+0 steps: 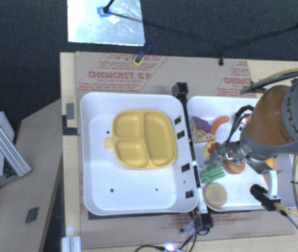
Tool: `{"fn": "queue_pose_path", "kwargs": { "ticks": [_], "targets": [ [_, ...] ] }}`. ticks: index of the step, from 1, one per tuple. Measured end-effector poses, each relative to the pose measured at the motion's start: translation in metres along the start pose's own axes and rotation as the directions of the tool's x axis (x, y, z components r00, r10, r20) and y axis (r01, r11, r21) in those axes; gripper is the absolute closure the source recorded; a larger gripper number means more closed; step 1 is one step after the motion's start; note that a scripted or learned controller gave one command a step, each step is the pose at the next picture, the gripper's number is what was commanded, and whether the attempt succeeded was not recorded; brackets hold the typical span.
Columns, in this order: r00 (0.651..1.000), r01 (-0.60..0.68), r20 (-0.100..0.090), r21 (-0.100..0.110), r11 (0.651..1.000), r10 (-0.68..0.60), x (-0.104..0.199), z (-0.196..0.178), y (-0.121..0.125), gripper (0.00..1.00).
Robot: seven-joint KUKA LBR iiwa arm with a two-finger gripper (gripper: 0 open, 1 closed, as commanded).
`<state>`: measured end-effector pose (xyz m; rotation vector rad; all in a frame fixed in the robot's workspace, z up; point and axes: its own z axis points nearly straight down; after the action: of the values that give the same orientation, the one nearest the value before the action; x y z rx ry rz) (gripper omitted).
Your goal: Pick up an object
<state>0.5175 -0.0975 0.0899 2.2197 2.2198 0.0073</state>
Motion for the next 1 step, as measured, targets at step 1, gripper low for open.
{"fn": "queue_pose_path", "kwargs": {
  "ticks": [1],
  "targets": [
    [1.000,-0.002,0.014,-0.017,1.000,0.002,-0.0048,-0.0122,0.0033,1.00]
  ]
}}
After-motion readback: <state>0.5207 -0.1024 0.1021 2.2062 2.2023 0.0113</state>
